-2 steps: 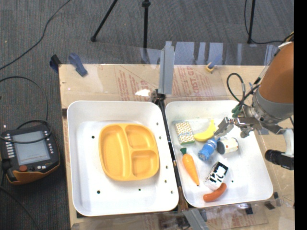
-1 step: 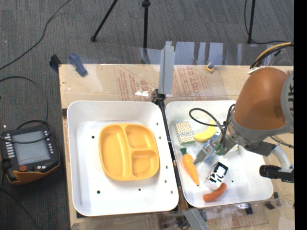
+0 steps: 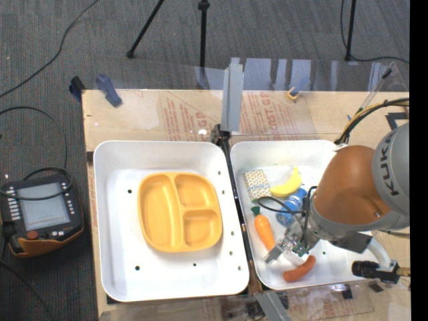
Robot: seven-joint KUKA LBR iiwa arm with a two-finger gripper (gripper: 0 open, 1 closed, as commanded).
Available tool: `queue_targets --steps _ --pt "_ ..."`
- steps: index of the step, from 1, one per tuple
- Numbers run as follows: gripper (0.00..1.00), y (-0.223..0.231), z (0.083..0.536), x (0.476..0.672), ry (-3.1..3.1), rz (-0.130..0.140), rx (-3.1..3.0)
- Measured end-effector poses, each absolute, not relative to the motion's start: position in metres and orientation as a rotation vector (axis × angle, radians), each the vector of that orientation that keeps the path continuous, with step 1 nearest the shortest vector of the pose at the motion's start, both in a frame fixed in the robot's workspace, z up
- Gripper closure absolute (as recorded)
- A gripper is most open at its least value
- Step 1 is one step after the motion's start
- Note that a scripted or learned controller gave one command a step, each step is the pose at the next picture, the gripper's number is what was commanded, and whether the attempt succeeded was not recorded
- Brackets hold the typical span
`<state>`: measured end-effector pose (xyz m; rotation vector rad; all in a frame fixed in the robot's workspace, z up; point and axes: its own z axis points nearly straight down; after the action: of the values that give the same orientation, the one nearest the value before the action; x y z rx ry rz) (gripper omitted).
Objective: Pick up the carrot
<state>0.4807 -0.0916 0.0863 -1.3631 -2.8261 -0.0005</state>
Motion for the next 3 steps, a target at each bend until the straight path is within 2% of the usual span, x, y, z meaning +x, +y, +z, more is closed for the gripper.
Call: queue_targets --steps 1,2,3 --pt "0.00 -0.072 0.187 0.492 -2.734 0.000 -1.543" --pt "0.00 -0.089 0.108 0.492 -2.852 0.000 -1.309" --pt "0.00 -0.088 0.087 0.536 -3.033 -0.002 -0.813"
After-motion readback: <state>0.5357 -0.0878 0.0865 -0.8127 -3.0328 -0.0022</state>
